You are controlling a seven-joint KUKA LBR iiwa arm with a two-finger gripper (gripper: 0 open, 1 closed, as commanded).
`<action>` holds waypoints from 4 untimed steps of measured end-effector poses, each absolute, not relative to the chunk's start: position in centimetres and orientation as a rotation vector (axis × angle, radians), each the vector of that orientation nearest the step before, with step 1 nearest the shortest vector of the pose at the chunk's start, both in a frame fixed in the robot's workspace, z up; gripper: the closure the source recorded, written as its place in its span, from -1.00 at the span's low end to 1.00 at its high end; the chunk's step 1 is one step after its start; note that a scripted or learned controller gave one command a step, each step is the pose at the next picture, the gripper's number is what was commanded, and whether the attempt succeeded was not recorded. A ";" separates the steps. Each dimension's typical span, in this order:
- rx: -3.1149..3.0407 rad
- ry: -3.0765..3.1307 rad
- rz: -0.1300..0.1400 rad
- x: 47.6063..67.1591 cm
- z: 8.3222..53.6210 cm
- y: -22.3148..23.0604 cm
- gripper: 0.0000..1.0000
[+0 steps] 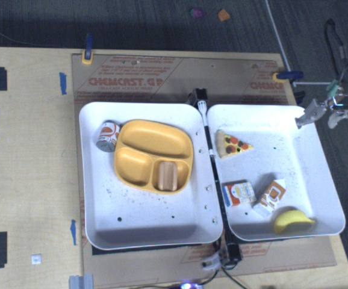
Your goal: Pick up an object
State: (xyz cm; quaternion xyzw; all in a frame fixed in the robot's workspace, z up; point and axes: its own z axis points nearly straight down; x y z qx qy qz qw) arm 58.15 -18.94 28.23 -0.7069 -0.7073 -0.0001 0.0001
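Red print on the brown board (180,77) under the bins reads "CHEMCAST GP", and that's the clearest writing on show. Left bin (102,215): a yellow plastic tray (144,146) with three moulded compartments, smooth and rounded, and a brown, sausage-like piece (167,176) sits in its lower right compartment. Tucked against the tray's upper left edge is a small can (107,135) on its side, red and white, label too small to read.

Over to the right bin (324,179): a toy pizza slice (231,144), a wedge with red dots, lies near the upper left corner. Lower down, two little cartons side by side, one white with blue and orange print (239,193), one orange and white (271,195), print unreadable. Just beside them, at the front right corner, a yellow banana (293,220), glossy and curved.

The gripper (309,114) hangs over the right bin's upper right corner, well apart from every item, nothing in it; whether it's wide or narrow, I can't tell.
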 end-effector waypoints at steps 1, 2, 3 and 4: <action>-2.220 -2.222 0.001 58.9 14.6 -16.1 -1.00; -2.224 -2.224 -0.002 49.9 9.1 -13.1 -1.00; -2.234 -2.226 -0.004 50.0 10.2 -13.3 1.00; -2.233 -2.229 -0.009 53.6 9.1 -10.3 1.00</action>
